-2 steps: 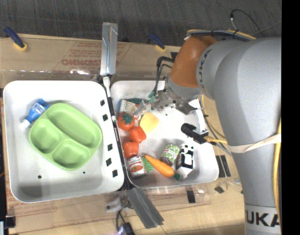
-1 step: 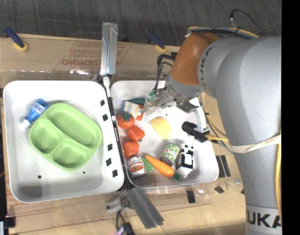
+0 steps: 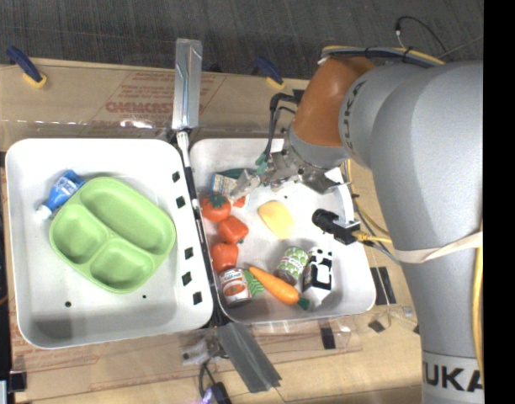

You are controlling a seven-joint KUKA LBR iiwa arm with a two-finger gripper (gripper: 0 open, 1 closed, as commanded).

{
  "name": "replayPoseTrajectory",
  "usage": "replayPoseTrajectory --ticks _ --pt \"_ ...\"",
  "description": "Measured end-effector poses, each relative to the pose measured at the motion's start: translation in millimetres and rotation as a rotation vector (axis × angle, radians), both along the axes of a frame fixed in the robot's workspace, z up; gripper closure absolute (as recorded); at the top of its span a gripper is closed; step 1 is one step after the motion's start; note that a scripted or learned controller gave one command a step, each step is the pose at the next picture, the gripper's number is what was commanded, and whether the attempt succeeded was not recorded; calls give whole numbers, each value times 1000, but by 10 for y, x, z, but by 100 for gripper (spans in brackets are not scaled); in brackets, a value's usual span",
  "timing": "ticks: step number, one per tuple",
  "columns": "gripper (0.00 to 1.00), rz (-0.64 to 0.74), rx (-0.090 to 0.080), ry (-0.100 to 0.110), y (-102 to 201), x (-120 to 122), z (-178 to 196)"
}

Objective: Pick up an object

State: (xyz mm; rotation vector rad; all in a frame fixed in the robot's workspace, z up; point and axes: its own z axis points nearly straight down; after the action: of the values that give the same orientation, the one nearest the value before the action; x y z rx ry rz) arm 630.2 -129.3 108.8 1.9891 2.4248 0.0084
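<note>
Pincer (image 3: 270, 168): seen low in the right bin (image 3: 358, 286), near its back wall; finger state cannot be told.
Yellow block (image 3: 277, 217): placed just below the pincer.
Carrot (image 3: 274, 285): found farther below.
Green tray (image 3: 112, 233): located far left, in the left bin (image 3: 30, 310).

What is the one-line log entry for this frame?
gripper: low in right bin, far end | grasp: unclear | nearest: lemon | left bin: green tray
</note>
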Motion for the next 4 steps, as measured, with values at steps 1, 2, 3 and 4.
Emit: replayPoseTrajectory --ticks 1,2,3,4 --pt "0 -51 -1 7 4 -483 1309" --pt "0 -65 -1 15 -224 -453 409" --pt "0 -80 -1 10 -609 -503 -171" --pt "0 -43 0 10 -810 -899 -169"
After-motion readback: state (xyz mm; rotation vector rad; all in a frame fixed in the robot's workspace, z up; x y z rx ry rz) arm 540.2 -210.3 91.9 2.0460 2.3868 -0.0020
